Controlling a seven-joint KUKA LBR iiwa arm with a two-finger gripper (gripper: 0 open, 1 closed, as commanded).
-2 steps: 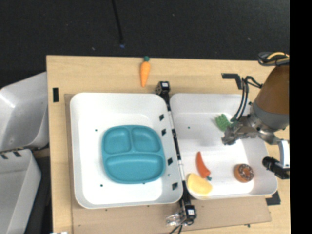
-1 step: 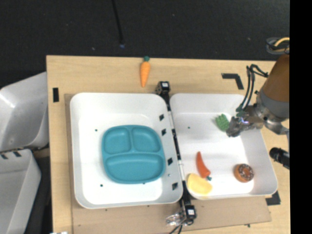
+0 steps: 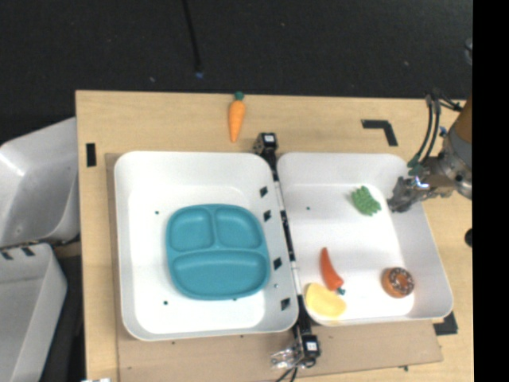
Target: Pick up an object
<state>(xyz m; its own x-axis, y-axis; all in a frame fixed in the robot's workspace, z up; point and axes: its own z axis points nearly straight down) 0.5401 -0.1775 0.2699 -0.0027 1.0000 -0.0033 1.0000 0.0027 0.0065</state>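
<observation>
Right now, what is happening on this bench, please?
A robot arm reaches in from the right, and its gripper is over the right bin, close to the green toy. It holds nothing that can be seen. A red pepper, a yellow piece and a brown donut also lie in that bin. The left bin holds a blue divided plate. A carrot lies on the bench outside both bins.
</observation>
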